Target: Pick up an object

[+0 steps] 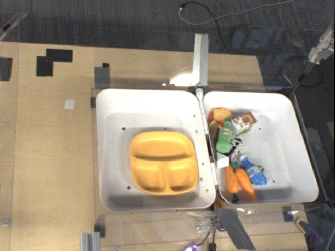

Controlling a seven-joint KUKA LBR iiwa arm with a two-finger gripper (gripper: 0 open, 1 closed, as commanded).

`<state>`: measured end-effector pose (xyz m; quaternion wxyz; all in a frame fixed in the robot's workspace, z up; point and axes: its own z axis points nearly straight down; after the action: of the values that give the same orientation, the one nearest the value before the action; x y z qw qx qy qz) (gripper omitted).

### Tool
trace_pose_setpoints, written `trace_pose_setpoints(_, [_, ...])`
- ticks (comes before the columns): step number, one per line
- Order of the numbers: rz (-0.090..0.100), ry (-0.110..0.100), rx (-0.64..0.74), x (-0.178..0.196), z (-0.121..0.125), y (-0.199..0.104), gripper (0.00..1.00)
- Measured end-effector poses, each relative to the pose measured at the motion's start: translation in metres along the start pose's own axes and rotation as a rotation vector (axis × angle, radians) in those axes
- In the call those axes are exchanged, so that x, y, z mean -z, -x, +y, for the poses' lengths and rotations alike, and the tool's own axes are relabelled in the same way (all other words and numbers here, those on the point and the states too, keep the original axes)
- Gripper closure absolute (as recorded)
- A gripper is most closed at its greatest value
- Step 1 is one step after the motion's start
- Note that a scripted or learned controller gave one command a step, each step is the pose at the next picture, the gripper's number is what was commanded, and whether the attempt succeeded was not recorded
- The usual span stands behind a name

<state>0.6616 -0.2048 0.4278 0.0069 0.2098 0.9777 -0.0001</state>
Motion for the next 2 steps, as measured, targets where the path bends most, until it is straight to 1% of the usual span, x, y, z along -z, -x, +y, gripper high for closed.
trace_pose_setpoints(2, [-0.024, 0.006, 0.003, 0.029, 0.003, 0.002, 1.0])
